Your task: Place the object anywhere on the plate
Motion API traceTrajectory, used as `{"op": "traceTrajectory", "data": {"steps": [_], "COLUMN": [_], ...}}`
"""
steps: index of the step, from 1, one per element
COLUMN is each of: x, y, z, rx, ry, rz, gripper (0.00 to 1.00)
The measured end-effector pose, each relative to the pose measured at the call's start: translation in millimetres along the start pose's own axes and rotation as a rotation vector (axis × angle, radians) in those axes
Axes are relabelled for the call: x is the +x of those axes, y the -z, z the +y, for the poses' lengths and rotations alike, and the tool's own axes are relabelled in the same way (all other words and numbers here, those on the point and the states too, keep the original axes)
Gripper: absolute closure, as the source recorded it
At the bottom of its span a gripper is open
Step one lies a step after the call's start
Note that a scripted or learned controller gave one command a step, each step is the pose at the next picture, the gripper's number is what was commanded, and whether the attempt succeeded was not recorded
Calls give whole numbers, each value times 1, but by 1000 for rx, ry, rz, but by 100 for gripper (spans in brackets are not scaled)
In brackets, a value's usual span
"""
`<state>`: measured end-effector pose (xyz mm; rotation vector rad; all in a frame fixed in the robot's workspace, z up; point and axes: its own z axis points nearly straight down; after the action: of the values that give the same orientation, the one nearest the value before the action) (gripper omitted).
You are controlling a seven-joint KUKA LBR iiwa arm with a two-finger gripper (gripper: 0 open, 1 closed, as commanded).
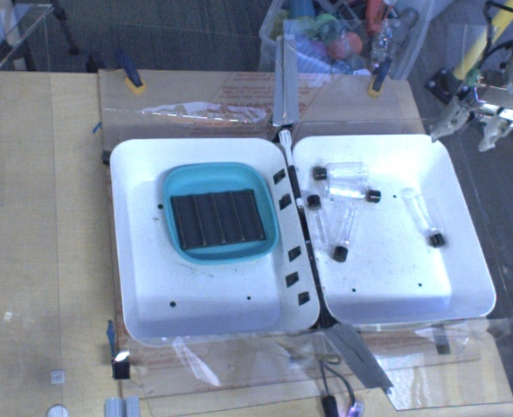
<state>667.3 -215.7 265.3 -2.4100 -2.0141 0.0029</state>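
1. Several clear plastic vials with black caps lie in the right bin (464, 259); the lone vial (422, 217) sits centre-right of the frame.
2. Likely light, stiff and slippery; grasp across mid-body.
3. The teal plate (174, 233) waits left of centre.
4. The gripper (480, 122) hangs at upper right; whether clenched or released, I cannot tell.

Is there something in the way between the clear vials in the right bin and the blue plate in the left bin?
Yes: the raised rims where the two white bins meet run between the clear plastic vials with black caps and the blue square plate. A vial must be lifted over them. A dark ridged insert lies on the plate.
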Motion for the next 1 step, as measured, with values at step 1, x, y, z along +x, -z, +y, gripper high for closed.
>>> {"op": "traceTrajectory", "data": {"steps": [1], "x": [-2], "y": [18], "z": [0], "rx": [-4], "ry": [-62], "rz": [0], "gripper": [0]}}
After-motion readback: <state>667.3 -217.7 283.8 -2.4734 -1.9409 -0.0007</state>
